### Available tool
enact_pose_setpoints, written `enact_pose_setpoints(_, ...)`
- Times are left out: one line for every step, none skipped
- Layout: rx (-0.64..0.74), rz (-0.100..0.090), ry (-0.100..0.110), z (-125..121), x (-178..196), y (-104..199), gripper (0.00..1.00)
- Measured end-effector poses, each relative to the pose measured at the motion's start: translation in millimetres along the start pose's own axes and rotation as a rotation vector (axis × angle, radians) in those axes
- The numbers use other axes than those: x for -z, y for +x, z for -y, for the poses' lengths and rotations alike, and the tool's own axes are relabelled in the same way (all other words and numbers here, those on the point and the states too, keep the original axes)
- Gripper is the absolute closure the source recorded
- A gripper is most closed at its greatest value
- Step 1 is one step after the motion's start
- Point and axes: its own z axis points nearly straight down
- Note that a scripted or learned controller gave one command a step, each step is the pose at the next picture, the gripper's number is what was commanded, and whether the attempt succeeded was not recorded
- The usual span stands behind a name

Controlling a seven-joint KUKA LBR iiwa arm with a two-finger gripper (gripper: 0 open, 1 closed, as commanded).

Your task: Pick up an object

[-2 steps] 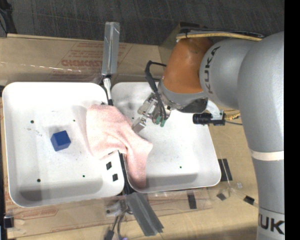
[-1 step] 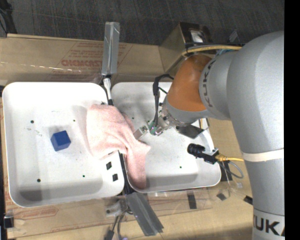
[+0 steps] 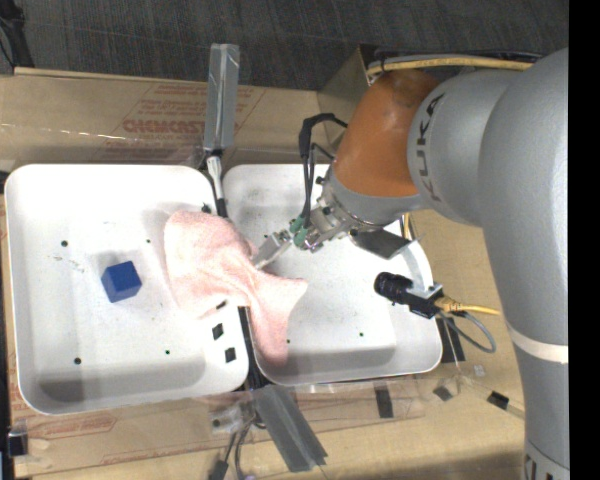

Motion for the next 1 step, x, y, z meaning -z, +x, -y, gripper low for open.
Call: enact_pose_setpoints(0.1,-0.001,0.0,6.2,-100.7,-37.4,0.0)
